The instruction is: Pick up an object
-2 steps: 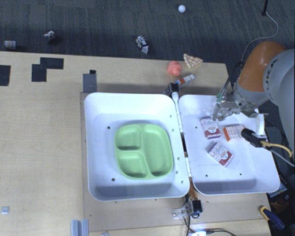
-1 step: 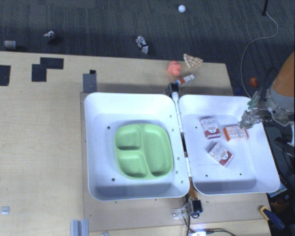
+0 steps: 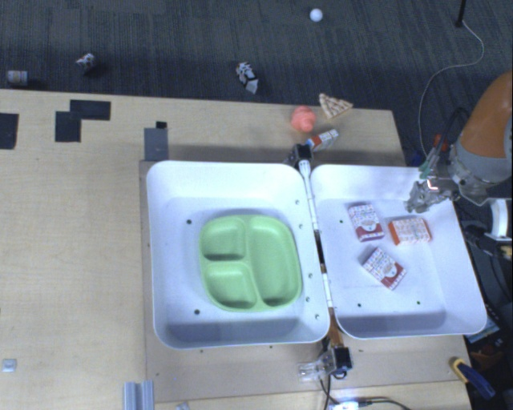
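Arm: reached in from right, orange band above wrist, gripper (image 3: 418, 198) over far right corner of right bin (image 3: 449, 316).
Jaws: state not readable at this size; nothing seen between them.
Candidates: three small red-and-white packets lay flat on right bin floor, near one another but apart: upper-left packet (image 3: 365, 221), orange-toned packet (image 3: 409, 231), lower packet (image 3: 383, 267).
Nearest target: orange-toned packet, just below gripper; probably the intended pick, judged from position.
Left bin (image 3: 168, 240): carried a green divided tray (image 3: 249, 260), three compartments, nothing in them.
Placement rationale: packets loose and spaced, likely to leave room for a top-down grasp.
Surface: pale wood (image 3: 72, 264), black markings at far left, clips at bin seam.
Beyond bins: pink ball (image 3: 303, 118), pizza-slice toy (image 3: 335, 105), marker-like item (image 3: 323, 139).
Floor: dark carpet (image 3: 176, 40), small scattered objects, white ball (image 3: 316, 14).
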### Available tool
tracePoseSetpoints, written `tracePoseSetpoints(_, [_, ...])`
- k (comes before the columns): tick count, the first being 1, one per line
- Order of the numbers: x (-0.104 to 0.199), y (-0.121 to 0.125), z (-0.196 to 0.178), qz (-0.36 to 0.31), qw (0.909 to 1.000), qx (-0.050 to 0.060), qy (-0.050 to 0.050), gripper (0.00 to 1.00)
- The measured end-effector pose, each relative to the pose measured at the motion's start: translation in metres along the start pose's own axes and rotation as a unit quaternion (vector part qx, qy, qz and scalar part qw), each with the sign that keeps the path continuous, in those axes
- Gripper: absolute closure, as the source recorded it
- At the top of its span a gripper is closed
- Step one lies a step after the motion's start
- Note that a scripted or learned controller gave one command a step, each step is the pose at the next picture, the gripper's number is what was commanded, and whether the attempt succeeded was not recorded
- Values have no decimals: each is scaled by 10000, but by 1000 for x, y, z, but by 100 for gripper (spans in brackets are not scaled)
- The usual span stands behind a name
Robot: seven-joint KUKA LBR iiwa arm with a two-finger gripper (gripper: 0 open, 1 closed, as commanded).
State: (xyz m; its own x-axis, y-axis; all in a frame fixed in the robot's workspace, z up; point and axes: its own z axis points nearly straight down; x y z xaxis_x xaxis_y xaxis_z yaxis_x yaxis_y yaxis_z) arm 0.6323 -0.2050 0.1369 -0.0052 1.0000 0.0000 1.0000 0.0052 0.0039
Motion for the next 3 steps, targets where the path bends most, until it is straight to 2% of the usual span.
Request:
tracePoseSetpoints(1, [0, 38, 22, -2, 10000, -4, -2, 100])
tracePoseSetpoints(2, [-1, 38, 0, -1, 10000, -13, -6, 100])
tracePoseSetpoints(3, [0, 38, 11, -5, 10000, -4, -5, 100])
